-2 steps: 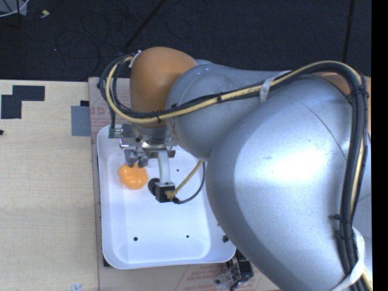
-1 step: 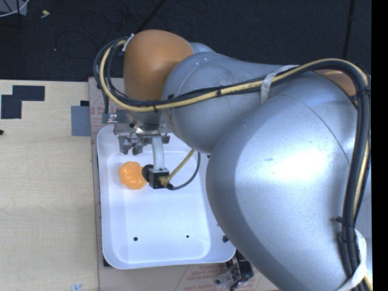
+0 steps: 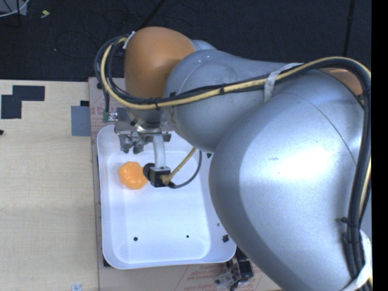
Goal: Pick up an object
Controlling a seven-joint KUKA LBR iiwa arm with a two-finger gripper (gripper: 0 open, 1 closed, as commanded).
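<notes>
In the white bin [image 3: 159,223] nearest the robot, a rounded orange object [image 3: 131,176] lies on the floor close to the bin's left wall, with the gripper [image 3: 137,143] of the grey KUKA arm [image 3: 291,162] poised just beyond it, toward the bin's far end. The object appears to rest on the bin floor rather than in the tool's grasp, so the pick looks not yet made. Whether the gripper is spread or pressed together cannot be told from this angle, since the wrist and its fittings crowd that part of the scene. By that reading, the approach is largely done: the tool is over the right bin and near the only loose item seen there. What is left is the grasp itself and the lift clear of the bin. 2 small dark dots [image 3: 135,238] mark the bin floor nearer the camera. As for writing, reddish print runs along a strip of cardboard [image 3: 203,276] below the bin's near edge, but it is too small and blurred to read. No brand or label is legible on the arm, the bin or the pale wooden bench [image 3: 48,193].
</notes>
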